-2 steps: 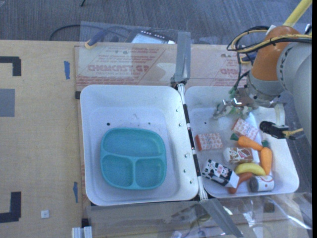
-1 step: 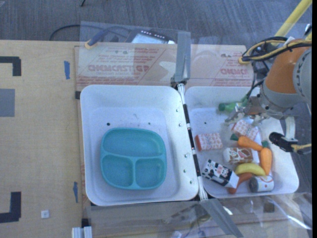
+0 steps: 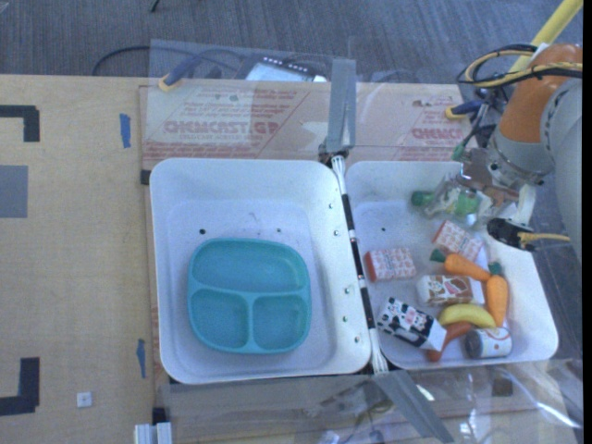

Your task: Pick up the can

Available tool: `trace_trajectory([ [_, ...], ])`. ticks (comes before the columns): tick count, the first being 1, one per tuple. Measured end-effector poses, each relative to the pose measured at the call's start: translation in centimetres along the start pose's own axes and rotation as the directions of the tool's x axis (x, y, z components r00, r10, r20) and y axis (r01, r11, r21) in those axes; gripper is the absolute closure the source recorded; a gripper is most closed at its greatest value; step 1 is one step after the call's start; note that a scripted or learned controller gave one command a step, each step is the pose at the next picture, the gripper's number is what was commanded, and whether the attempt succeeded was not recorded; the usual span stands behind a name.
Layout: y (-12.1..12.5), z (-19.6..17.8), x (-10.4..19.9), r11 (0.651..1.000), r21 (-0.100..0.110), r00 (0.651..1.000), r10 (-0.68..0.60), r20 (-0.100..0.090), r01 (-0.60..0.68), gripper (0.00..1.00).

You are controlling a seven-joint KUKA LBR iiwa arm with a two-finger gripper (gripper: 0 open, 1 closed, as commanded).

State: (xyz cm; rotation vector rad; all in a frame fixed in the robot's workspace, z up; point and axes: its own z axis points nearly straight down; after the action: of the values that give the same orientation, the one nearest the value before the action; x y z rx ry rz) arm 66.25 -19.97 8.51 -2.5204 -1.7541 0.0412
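A small can (image 3: 489,342), white with a grey end and a red mark, lies on its side at the near right corner of the right bin (image 3: 370,202). My gripper (image 3: 470,192) hangs over the far part of that bin, well away from the can. It is right above a green bottle-like toy (image 3: 431,197). The arm's orange band and grey wrist cover the spot where the gripper meets the toys.
Around the can lie a banana (image 3: 467,315), two carrots (image 3: 462,266) (image 3: 498,299), a cow-patterned box (image 3: 407,322), a red-and-white box (image 3: 390,263) and small cartons (image 3: 448,289). The left bin (image 3: 176,192) holds a teal divided plate (image 3: 248,296). A yellow-tipped cable (image 3: 518,237) crosses the right rim.
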Motion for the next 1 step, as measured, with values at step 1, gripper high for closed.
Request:
trace_trajectory([
  [1, -0.11, -0.42, 0.36, 1.000, 0.005, 1.000, -0.003, 0.003, 0.003, 1.00],
])
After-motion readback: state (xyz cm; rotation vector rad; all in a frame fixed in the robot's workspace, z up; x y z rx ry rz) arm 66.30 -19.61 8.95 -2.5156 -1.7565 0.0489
